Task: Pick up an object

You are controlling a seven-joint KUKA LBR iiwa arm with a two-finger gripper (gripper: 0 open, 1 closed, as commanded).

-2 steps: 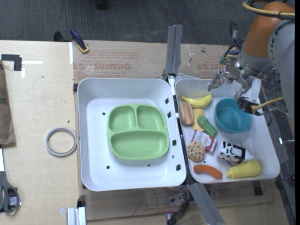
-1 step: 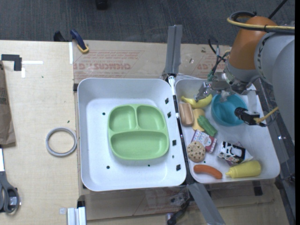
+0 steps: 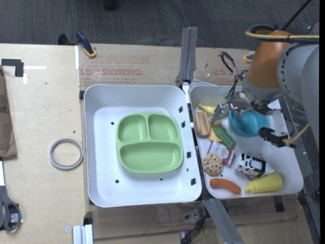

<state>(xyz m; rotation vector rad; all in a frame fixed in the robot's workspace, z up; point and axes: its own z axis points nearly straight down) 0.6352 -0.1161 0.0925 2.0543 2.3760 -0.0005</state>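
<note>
My gripper (image 3: 225, 111) hangs low over the back of the right bin (image 3: 286, 155), at the left rim of a blue bowl (image 3: 250, 123). Just to its left lie a yellow banana (image 3: 205, 108) and a tan bun (image 3: 201, 124), and a green pickle (image 3: 224, 135) lies just below it. Nearer the front are a cookie (image 3: 212, 163), a pink packet (image 3: 222, 151), a black-and-white carton (image 3: 251, 165), a red sausage (image 3: 225, 186) and a yellow bottle (image 3: 264, 183). Nothing shows as held.
The left bin (image 3: 101, 136) holds a green divided plate (image 3: 150, 143). A metal divider (image 3: 188, 55) stands between the bins at the back. On the bench to the left lie a grey ring (image 3: 66, 153) and scissors (image 3: 9, 213). Cables (image 3: 284, 136) trail across the right bin.
</note>
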